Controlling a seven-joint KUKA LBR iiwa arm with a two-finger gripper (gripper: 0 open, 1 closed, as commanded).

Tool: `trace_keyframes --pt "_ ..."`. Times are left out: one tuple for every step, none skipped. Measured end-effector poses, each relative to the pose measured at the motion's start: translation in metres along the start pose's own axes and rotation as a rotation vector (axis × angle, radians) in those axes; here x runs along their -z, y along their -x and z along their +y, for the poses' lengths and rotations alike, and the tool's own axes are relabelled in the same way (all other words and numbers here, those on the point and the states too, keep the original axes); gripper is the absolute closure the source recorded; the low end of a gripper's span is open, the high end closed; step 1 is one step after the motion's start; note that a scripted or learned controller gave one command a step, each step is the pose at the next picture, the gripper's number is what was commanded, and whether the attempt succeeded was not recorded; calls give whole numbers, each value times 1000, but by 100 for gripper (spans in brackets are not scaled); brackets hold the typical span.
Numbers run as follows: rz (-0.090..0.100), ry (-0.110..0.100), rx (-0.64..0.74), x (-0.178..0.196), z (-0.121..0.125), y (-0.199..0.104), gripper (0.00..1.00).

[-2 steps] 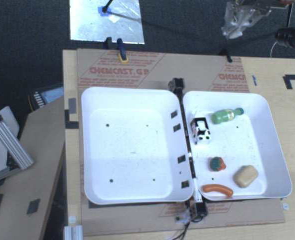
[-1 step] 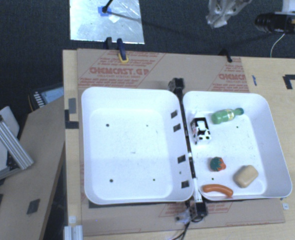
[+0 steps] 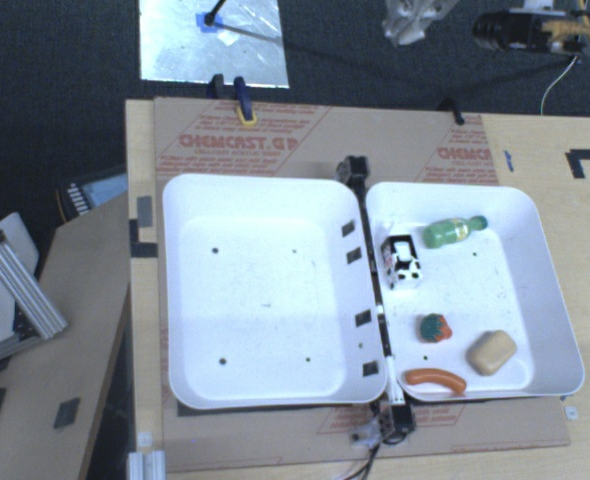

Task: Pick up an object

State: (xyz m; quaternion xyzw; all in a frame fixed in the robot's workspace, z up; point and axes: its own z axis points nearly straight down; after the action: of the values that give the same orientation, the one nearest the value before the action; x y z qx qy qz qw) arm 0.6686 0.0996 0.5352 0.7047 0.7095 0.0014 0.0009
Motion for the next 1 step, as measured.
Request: trace_keyframes --pt "1 0 1 0 0 -40 100"
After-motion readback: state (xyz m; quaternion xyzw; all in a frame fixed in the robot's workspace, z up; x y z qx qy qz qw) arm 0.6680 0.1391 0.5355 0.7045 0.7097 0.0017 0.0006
